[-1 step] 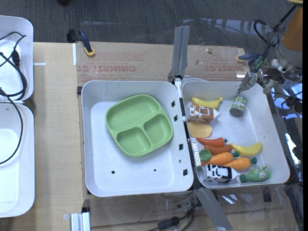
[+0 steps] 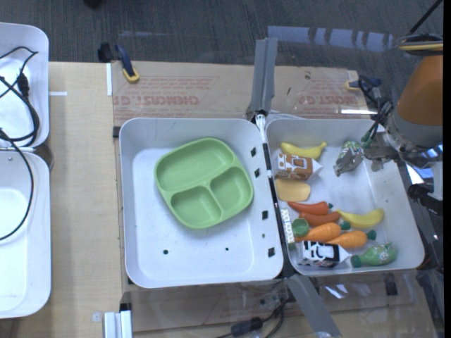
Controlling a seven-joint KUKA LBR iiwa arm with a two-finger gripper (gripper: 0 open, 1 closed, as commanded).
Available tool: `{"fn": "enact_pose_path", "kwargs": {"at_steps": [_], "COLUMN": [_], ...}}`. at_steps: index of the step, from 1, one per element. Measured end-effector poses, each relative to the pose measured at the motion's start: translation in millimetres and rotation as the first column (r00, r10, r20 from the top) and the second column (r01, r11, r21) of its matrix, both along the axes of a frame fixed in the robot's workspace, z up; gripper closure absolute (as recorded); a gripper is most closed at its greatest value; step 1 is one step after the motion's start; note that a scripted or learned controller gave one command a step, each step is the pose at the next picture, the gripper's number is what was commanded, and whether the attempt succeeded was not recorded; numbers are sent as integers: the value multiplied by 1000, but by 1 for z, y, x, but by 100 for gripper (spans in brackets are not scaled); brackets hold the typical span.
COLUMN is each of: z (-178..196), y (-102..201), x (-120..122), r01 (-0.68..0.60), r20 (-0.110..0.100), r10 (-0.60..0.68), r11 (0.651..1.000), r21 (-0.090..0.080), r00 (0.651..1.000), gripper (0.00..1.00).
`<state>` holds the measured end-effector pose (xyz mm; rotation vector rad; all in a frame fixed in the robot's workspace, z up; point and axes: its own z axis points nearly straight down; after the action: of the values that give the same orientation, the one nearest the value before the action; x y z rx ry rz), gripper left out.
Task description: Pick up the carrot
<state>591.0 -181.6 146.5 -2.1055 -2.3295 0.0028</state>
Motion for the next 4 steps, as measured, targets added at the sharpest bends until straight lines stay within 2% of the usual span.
{"fn": "enact_pose_path", "kwargs": {"at_steps": [1,2,3,4], "z": [-19,-52,-44,64], "y": [-19,5,6,90], "x": [-66,-104,-104,-86], "r01": [-440,-465,-462,-455], "r20": [2,9,10,3], "r10": [440,465,462,455], "r11": [898,885,887,890], "r21": [1,-8,-7,-1], "r00": [898,885,887,890], "gripper": [0,0,100,100]}}
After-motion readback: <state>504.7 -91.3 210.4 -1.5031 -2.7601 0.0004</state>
